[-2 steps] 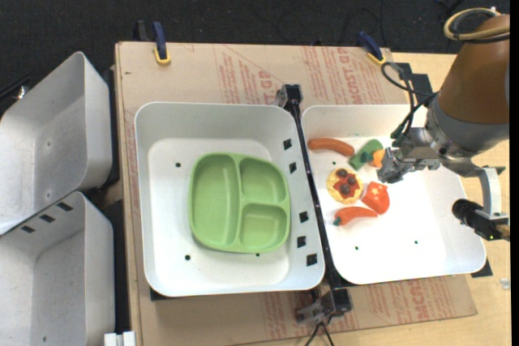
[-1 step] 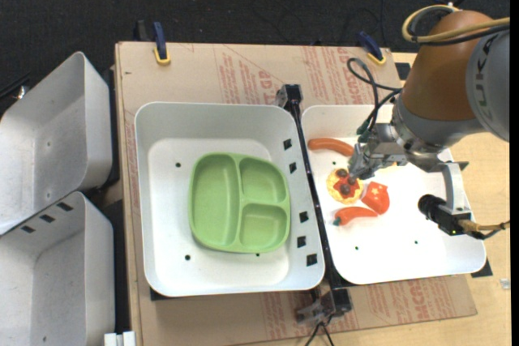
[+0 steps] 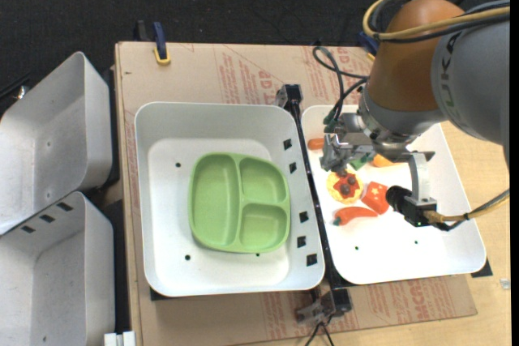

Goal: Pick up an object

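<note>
Toys: a small pile lies in my right bin.
Gripper: my gripper hangs just above it (grip state I cannot tell).
Risk: crowded pieces may slip aside and leave me with nothing.

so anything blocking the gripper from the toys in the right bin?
Nothing visible does. The gripper hangs directly over the yellow toy, with the orange piece and the orange-red pepper-shaped piece lying bare beside it in the right bin.
</note>
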Tool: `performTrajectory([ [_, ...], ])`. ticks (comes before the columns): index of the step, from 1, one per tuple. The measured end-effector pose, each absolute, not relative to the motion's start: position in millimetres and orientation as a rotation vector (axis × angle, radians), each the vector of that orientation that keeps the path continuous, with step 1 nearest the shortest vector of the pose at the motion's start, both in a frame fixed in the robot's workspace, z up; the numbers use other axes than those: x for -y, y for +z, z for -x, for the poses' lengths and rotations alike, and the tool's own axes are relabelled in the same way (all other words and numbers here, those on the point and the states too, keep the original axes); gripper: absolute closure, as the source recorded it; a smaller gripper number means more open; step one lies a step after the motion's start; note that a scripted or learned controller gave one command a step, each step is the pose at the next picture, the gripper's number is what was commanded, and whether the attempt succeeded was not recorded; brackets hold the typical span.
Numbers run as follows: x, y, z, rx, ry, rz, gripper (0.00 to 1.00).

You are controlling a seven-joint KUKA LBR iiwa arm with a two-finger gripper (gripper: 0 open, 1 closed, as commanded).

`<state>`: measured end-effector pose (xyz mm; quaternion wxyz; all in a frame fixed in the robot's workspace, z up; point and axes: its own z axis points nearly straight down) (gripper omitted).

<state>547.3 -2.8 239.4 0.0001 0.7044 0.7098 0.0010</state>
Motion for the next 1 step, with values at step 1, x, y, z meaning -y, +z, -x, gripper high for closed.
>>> performTrajectory([
  [1,-50.0,234.9,-546.1,-2.231,0.001,-2.214,1.00],
])
